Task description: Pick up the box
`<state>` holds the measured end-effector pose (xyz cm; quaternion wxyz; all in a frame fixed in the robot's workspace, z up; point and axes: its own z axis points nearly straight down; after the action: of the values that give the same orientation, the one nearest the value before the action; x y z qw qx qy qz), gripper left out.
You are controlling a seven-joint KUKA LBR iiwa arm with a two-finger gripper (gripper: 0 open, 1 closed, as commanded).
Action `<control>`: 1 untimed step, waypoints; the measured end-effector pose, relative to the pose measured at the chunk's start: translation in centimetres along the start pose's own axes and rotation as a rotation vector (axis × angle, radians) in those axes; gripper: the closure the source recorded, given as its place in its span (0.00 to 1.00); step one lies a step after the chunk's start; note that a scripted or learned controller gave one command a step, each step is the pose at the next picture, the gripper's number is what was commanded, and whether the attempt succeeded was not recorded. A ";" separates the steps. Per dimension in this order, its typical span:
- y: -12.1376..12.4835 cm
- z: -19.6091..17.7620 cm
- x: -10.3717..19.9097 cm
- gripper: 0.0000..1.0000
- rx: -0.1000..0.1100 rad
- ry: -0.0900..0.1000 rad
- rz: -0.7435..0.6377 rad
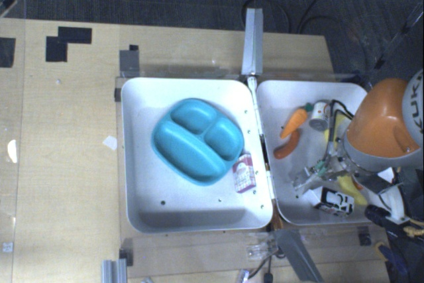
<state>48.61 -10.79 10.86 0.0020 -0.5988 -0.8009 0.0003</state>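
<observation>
box: the small carton point(244, 173), white with pink and dark print, lies tilted in the left bin point(142, 209), its upper end touching the blue divided plate point(197, 139) and its side close to the bin's right wall.
claw: the claw point(317, 175) hangs low in the right bin point(291, 209), well apart from the box; whether it is clenched or released I cannot tell.
risk, reach: the arm must cross the wall between the bins; a low path could catch the rim.
risk, grasp: wedged between plate and wall, the carton leaves little room on either side, so it may slide or tip.
risk, clutter: the carrot point(293, 121), sausage point(285, 145) and black-and-white item point(335, 201) lie near the claw and could get snagged.
materials: carton looks like light printed card; plate smooth, glossy plastic; bins hard and white; desk point(66, 142) pale wood.
</observation>
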 end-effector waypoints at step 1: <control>0.4 2.0 -8.8 0.00 -0.012 0.000 -0.064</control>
<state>51.45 -19.12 8.86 -0.0016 -0.5730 -0.8196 -0.0043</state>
